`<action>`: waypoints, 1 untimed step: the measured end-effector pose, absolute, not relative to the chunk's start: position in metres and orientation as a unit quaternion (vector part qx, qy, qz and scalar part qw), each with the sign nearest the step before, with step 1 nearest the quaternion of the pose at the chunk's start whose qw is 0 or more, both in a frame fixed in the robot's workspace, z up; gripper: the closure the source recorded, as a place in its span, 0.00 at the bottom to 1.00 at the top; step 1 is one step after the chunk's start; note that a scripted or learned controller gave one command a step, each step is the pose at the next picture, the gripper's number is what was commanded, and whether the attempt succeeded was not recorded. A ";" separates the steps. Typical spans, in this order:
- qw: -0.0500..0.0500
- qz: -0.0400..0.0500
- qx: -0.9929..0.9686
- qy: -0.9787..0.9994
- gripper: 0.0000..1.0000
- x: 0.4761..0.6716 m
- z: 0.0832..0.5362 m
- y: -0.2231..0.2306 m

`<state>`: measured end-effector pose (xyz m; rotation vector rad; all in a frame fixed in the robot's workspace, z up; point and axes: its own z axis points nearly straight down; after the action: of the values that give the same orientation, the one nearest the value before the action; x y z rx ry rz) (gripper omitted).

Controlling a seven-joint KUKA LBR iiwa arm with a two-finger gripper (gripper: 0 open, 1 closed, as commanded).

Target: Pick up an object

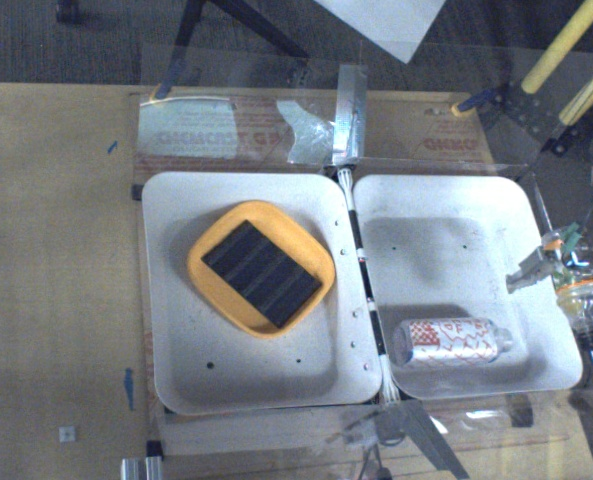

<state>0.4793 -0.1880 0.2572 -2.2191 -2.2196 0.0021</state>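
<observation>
A wooden bench [46, 268] is filling the left of the view, bare apart from a few small blue marks. On it, two shallow white bins are sitting side by side, their inner rims touching along the middle.

The left bin [166, 368] is holding a rounded yellow pad [226, 303] with a dark ribbed panel on top. It is lying flat and turned at a slant, a little above the middle of the bin floor, apart from all four walls.

The right bin [446, 218] is holding a small bottle [451, 341] with a red-and-white patterned wrap. It is lying on its side near the bin's front wall, its cap end pointing right.

At the right edge, just over the right bin's far rim and above the bottle, the gripper [536, 268] is reaching in, with a grey metal tip pointing left. Nothing is showing between its tips, and how far open it stands I cannot tell.
</observation>
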 end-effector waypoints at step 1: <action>-0.007 -0.004 -0.674 -0.738 0.00 0.484 0.138 -0.125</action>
<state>0.4841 -0.1248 0.1376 -2.1286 -2.3302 -0.0133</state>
